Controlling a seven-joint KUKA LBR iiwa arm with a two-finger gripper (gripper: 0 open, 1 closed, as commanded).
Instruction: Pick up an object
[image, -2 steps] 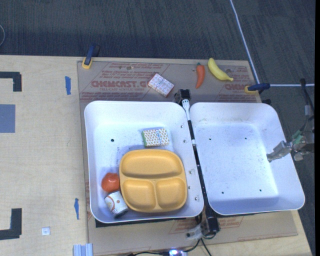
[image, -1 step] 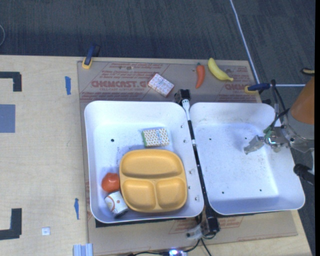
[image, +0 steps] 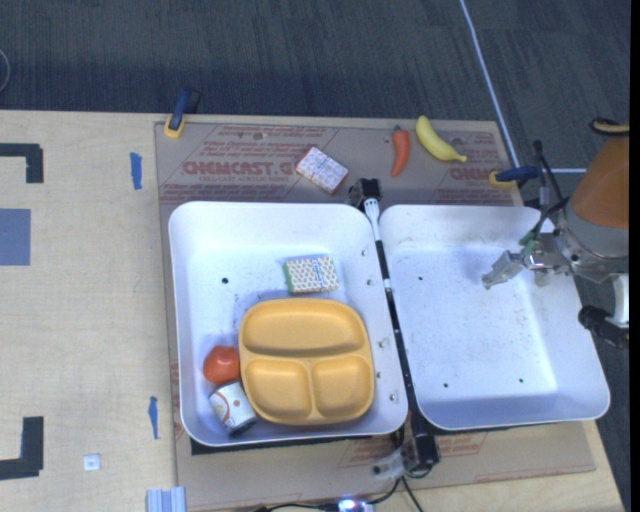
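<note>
Yellow divided tray (image: 305, 362) crowds tomato (image: 221, 364) and can (image: 231, 405) in left bin (image: 195, 240); gripper (image: 505, 268), finger state indeterminable, over right bin (image: 560, 395), risks closing on nothing.

The brown cardboard sheet (image: 250, 165) lying under the two bins carries red printing along its far edge. Near the far left corner the large letters read "CHEMCAST", with a further letter that looks like a G before a small patterned box hides the rest; the smaller red lines above and below it are too fine to read. Toward the far right corner of the sheet more red letters (image: 465, 172) of the same kind show, too cut off to make out.
</note>
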